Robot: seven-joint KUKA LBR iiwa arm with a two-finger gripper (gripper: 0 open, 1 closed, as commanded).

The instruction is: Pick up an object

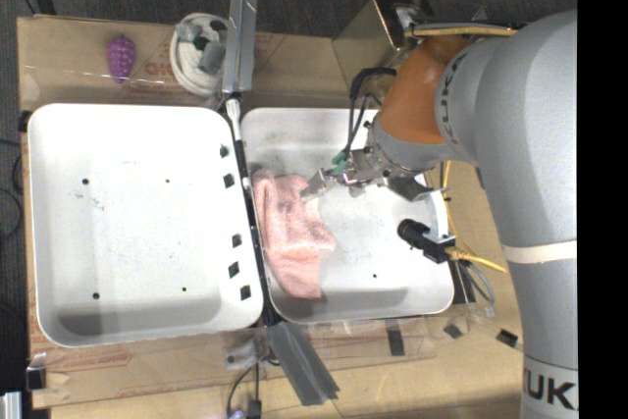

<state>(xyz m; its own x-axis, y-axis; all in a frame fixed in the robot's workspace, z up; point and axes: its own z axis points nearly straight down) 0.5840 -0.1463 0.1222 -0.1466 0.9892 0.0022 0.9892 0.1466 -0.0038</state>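
A pink cloth (289, 231) lies crumpled along the left side of the right bin (392, 294), against the divider. My gripper (319, 183) reaches in from the right and sits just above the cloth's upper right edge. Its tip is close to the cloth, but nothing shows held between the fingers. The arm's grey body and orange band (417, 98) cover the bin's upper right part.
The left bin (128, 211) stands beside the right one. A purple object (121, 57) and a white coil (199, 52) lie on the bench behind the bins. A black cable fitting (424, 240) hangs over the right bin's right side.
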